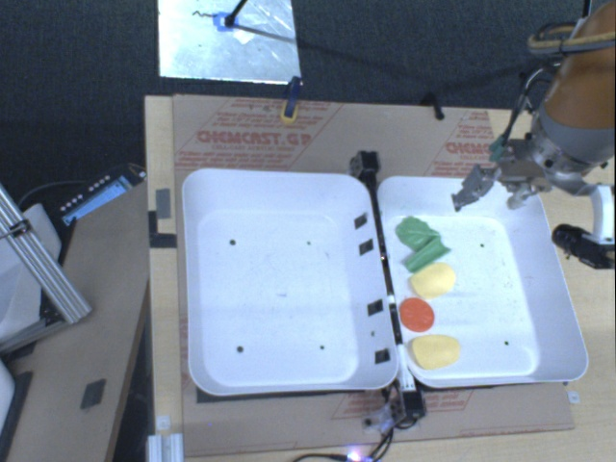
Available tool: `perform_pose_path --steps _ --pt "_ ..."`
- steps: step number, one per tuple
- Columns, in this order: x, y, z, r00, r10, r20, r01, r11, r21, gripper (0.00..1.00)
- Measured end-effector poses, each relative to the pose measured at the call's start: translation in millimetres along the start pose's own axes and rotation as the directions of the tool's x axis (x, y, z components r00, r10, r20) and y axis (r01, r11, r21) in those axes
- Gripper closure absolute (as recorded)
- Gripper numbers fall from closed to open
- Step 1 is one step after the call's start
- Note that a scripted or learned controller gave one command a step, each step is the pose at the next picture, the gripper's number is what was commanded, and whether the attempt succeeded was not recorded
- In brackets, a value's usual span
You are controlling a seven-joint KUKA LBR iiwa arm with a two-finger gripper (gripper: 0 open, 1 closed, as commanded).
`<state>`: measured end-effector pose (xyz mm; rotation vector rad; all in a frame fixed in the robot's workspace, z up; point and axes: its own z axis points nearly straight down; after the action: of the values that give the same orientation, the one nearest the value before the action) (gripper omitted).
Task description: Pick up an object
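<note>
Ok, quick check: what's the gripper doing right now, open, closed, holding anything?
Gripper: open, holding nothing, hanging over the back rim of the right bin.

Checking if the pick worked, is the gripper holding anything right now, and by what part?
Nothing is held. The gripper hangs open above the right bin's far edge, apart from the green object and the other pieces.

Item count: two white bins [279, 186] [539, 287]; two yellow objects [433, 280] [435, 351]; one green object [421, 240]; one orange-red disc [416, 314].
</note>
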<state>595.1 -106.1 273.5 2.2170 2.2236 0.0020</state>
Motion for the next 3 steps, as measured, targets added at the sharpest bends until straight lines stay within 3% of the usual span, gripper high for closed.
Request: perform_pose_path --steps 1,2,3 --pt "53 -90 61 1.000 -0.002 -0.005 0.002 1.000 0.013 0.00" --pt "85 -96 90 1.000 -0.004 -0.002 0.004 1.000 0.003 0.00" --pt "149 -64 89 1.000 -0.008 -0.002 0.008 1.000 -0.002 0.00"
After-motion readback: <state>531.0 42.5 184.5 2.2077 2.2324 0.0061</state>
